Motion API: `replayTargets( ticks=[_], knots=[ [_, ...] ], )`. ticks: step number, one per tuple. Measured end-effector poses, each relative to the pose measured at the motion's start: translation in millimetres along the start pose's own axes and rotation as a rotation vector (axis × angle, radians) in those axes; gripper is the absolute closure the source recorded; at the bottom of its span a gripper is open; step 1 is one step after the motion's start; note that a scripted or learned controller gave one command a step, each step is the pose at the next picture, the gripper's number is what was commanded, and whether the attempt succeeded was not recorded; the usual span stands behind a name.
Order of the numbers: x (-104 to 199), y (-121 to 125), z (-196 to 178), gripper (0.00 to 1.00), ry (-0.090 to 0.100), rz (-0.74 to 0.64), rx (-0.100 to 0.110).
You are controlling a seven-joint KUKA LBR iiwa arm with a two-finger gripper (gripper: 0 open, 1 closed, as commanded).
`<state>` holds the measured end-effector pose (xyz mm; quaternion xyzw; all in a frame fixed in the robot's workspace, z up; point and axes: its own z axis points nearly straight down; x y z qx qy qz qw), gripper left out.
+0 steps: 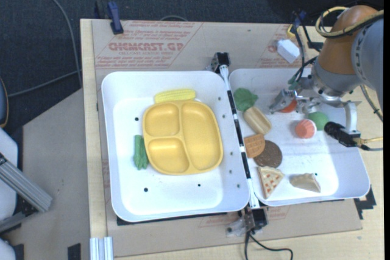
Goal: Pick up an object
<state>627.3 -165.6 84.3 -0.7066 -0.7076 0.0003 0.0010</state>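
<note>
The gripper (291, 101) hovers low beside the red tomato (305, 128), approaching; whether its jaws are parted I cannot tell. Next: centre over one item.

Gripper (303, 104) fingertips blurred among red and green items (317, 119), arm (356, 45) cropped by right edge.

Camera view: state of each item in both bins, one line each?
Yellow three-compartment plastic tray: flat in left bin, nothing in it.
Yellow toy corn: lying against the tray's far edge.
Green toy pea pod: lying left of the tray.
Brown round toy cookie: flat in right bin.
Toy pizza slice: flat, near the front wall.
Claw: low over right bin.
</note>
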Motion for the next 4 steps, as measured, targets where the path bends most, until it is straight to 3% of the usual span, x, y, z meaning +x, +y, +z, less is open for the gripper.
replayTargets(
  ticks=[1, 2, 3, 4],
  knots=[
    [-10, 40, -1, 0.0, -0.002, -0.001, -0.004],
    [29, 13, 0, 0.0, 0.0, 0.0, -0.001],
    [30, 13, -11, 1.0, 0.0, 0.0, -0.002],
    [114, 27, -101, 1.0, 0.0, 0.0, -0.005]
  ],
)
